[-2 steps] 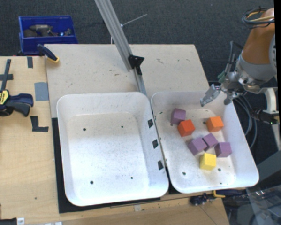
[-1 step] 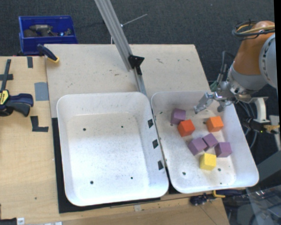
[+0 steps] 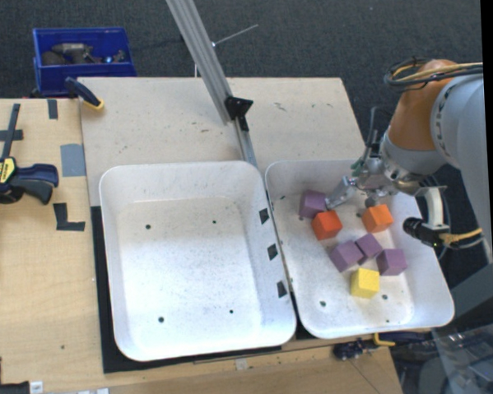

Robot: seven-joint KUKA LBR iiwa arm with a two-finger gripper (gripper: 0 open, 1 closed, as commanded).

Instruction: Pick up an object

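The right bin (image 3: 437,304) holds several foam cubes. A purple cube (image 3: 313,203) and an orange cube (image 3: 327,224) lie near its left wall, and a second orange cube (image 3: 378,217) lies further right. Three purple cubes (image 3: 368,252) cluster lower down, with a yellow cube (image 3: 365,282) just below them. My gripper (image 3: 358,196) hangs low over the upper part of this bin, between the two orange cubes. It is open, its fingers spread, one reaching toward the purple cube, and nothing sits between them.
The left bin (image 3: 109,240) adjoins the right one. A slanted metal rail (image 3: 211,70) runs down to the bins' shared top edge. A blue box (image 3: 82,56), a yellow-handled tool (image 3: 89,95) and a blue clamp (image 3: 19,179) lie on the bench at left.
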